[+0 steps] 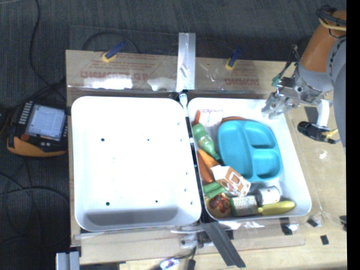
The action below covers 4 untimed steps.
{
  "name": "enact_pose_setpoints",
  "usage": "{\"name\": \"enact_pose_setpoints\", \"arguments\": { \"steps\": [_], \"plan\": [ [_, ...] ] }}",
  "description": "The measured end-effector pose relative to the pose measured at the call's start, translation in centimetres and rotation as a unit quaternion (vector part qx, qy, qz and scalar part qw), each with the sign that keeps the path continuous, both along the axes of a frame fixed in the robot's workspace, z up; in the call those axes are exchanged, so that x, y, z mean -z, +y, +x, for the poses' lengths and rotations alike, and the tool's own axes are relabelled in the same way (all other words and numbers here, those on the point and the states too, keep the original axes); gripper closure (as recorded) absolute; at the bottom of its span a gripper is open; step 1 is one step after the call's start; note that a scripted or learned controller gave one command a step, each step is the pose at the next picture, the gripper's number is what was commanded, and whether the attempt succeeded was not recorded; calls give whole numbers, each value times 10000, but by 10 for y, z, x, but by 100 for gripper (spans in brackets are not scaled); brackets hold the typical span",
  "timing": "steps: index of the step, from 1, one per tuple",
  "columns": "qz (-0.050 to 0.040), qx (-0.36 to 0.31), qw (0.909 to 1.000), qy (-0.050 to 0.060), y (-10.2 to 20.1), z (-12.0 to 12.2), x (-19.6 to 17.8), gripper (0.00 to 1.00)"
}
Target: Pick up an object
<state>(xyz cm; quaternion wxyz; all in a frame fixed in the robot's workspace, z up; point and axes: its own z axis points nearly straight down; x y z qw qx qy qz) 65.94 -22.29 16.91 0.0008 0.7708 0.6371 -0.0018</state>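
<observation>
Two smooth white bins (pixel 84 128); glossy blue divided tray (pixel 250 148); metal gripper (pixel 274 107) above rim

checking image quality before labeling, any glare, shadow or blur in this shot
Camera view: glare washes out the clear sheet behind the left bin; a soft shadow lies along that bin's near wall; the gripper at the right bin's far corner looks slightly soft, while the blue tray is sharp.

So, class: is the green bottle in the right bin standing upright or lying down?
Lying down. The green bottle rests on its side along the left wall of the right bin, beside the blue tray.
</observation>
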Motion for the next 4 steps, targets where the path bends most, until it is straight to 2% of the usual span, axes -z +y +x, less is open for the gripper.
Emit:
{"name": "enact_pose_setpoints", "arguments": {
  "steps": [1,2,3,4],
  "plan": [
    [-8,2,10000,0,0,0,0,0],
    [-39,-6,10000,9,-1,0,-10,100],
    [-39,-7,10000,10,-1,0,-10,0],
    [-66,-14,10000,19,-1,0,-19,100]
  ]
}}
